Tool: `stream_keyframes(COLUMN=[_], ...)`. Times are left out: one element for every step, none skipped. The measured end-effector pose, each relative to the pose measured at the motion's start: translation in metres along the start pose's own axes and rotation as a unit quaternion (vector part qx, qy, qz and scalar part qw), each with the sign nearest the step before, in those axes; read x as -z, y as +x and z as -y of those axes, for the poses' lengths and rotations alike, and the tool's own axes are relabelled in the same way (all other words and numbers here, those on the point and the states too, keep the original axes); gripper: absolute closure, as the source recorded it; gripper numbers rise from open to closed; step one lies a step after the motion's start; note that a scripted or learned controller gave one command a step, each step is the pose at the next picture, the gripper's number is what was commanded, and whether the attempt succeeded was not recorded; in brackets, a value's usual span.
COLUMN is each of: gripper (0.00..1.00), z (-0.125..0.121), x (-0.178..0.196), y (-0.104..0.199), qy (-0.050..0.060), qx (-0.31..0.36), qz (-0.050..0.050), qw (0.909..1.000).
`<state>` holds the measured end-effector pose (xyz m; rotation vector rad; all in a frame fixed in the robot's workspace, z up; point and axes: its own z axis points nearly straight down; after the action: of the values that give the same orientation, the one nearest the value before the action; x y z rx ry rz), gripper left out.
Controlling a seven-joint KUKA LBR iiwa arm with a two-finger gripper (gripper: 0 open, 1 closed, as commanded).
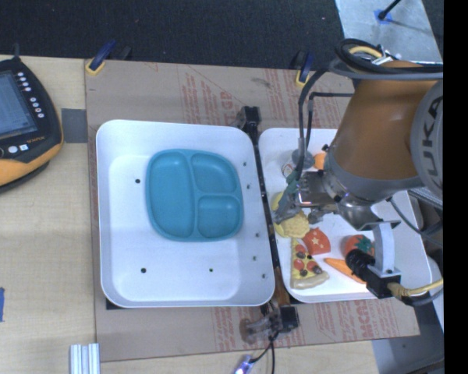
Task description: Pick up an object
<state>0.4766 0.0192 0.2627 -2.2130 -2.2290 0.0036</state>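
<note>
The arm reaches in from the right and covers much of the right bin (277, 142). Its gripper (295, 197) hangs low over the left part of that bin, above a yellow toy food piece (291, 226). Beside it lie a red strawberry-like piece (317, 241), a pizza slice (305, 271), a carrot (342, 267) and a red tomato-like piece (356, 245). An orange item (319, 160) peeks out next to the wrist. Nothing is visibly held.
The left bin (125, 279) holds a teal divided plate (193, 194). A teach pendant (15, 123) lies on the bench at far left. Clamps sit along the cardboard's edges. Cables loop around the arm's wrist.
</note>
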Motion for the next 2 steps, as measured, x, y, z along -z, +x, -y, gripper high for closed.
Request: stream_keyframes(gripper=[1.0, 1.0], z=[0.0004, 0.0003], x=[-0.0022, -0.0015], y=[-0.0305, -0.0348], qy=[0.001, 0.0], qx=[-0.001, -0.001], qz=[0.0, 0.0], qw=[1.0, 1.0])
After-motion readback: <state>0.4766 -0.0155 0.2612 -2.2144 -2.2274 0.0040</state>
